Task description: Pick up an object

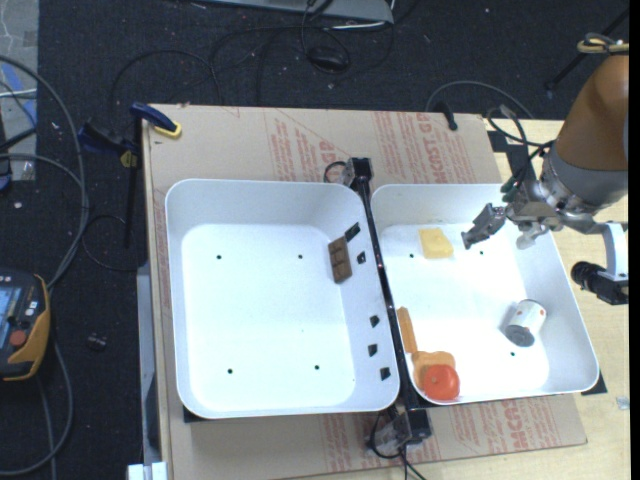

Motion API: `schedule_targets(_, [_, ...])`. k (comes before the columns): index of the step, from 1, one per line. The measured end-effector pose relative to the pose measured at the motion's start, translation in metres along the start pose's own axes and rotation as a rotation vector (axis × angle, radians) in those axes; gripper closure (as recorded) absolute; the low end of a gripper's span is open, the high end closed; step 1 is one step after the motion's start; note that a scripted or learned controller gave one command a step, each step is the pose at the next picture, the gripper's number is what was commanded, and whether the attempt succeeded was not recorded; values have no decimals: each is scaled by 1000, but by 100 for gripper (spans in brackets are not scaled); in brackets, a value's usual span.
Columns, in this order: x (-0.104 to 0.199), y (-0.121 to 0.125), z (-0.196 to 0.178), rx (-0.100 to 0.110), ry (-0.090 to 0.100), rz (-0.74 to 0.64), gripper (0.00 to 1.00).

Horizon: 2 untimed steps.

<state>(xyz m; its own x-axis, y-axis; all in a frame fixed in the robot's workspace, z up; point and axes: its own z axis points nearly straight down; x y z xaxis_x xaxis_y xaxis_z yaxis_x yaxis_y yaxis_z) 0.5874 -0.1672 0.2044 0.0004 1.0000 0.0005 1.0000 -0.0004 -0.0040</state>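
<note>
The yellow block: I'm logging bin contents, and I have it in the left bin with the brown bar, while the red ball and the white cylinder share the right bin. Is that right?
Not quite. The camera view shows the yellow block in the right bin, near the end effector, not in the left bin with the brown bar. The red ball and white cylinder do share the right bin.

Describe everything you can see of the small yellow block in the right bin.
The yellow block is a small pale, squarish chunk that looks like foam or sponge. It lies flat on the floor of the right bin, near its far wall. Nothing touches it; the tool hangs just to its right, apart from it.
</note>
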Motion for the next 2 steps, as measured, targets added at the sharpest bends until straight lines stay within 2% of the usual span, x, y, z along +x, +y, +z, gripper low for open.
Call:
schedule_targets(1, [0,1,-2,-4,-1,-1,0])
schedule_targets(2, [9,-3,46,0,0,-1,0])
